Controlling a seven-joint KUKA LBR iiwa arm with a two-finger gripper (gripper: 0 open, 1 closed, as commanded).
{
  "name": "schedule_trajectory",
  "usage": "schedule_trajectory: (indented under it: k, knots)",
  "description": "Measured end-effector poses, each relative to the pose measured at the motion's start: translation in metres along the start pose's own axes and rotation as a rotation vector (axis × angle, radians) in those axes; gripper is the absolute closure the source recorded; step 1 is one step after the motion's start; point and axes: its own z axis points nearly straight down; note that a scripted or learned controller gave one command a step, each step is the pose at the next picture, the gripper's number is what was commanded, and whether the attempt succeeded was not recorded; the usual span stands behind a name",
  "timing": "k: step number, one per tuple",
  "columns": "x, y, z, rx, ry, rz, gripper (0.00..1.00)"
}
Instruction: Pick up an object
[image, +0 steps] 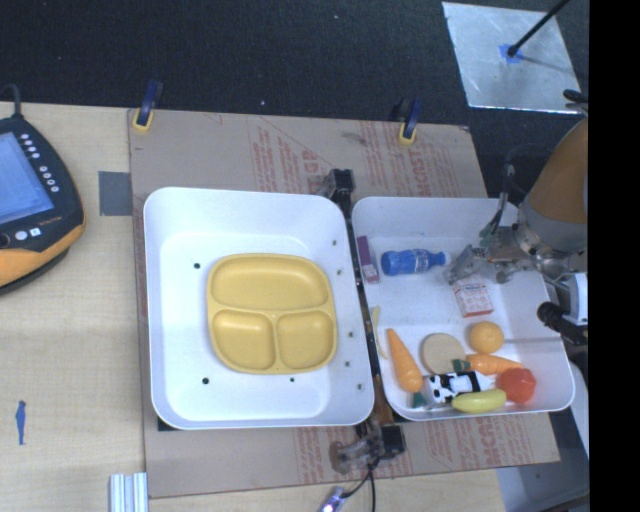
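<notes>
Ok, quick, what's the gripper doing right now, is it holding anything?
Gripper: low over the right white bin, beside the small blue plastic bottle; nothing visibly held, and open or shut cannot be told.

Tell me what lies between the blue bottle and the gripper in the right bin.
In the camera view, the stretch of bin floor between the blue bottle and the gripper is bare white; the red-and-white packet sits just below that line.

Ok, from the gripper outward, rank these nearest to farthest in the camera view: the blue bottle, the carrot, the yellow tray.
Measured from the gripper at the right bin's far side:
1. Blue bottle, just to its left in the same bin.
2. Carrot, lower left in that bin, near the divide.
3. Yellow tray, over in the left bin.
</notes>
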Motion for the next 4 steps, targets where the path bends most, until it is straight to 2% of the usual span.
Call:
schedule_trajectory:
  k: [1,2,3,4]
  knots:
    - [0.005,-0.071,0.001,0.003,0.000,-0.001,0.00]
    - [0.003,-0.071,-0.010,0.004,-0.001,-0.004,1.00]
    - [0.030,-0.092,-0.114,-0.001,0.000,0.000,1.00]
    - [0.031,-0.092,-0.114,0.000,0.000,0.000,0.00]
